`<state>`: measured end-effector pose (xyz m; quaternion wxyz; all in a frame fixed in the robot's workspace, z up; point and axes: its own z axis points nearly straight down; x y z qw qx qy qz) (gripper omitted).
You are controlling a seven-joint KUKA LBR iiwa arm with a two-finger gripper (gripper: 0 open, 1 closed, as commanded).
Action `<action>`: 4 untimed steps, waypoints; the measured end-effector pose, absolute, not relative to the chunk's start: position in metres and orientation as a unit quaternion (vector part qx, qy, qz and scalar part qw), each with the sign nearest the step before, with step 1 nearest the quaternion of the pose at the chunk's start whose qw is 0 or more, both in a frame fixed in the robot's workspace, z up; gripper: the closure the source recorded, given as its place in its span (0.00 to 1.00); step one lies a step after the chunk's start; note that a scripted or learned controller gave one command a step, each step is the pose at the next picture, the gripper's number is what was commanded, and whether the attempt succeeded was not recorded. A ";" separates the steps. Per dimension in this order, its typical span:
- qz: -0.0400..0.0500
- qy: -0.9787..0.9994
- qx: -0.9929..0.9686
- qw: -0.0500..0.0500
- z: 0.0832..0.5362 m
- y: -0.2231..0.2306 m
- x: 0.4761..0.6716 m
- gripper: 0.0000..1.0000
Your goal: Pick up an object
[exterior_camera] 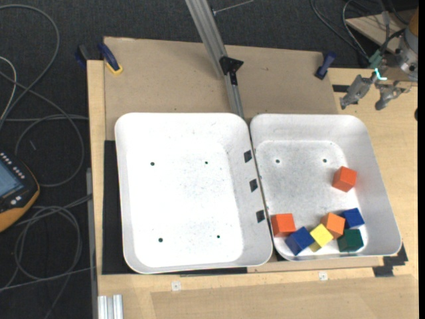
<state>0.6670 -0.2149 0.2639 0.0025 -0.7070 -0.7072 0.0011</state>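
Note:
My gripper [368,98] hangs at the upper right, above the bench just beyond the right bin's [302,128] far right corner. Its two fingers are spread apart with nothing between them. In the right bin, an orange block [344,178] sits alone near the right wall. Along the front wall lie an orange-red block [283,224], a blue block [299,239], a yellow block [321,234], an orange block [335,223], another blue block [352,216] and a dark green block [350,240], packed close together.
The left bin [179,121] sits beside the right one. A metal pole [211,38] slants across the back of the bench. Blue clamps [110,57] [325,64] grip the back board. Cables and a handheld pendant [13,185] lie on the floor to the left.

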 end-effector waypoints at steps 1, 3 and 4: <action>0.001 -0.708 -0.706 0.000 0.267 -0.215 0.668 0.00; 0.002 -0.707 -0.707 0.003 0.149 -0.205 0.667 0.00; 0.002 -0.708 -0.707 0.003 0.096 -0.204 0.666 0.00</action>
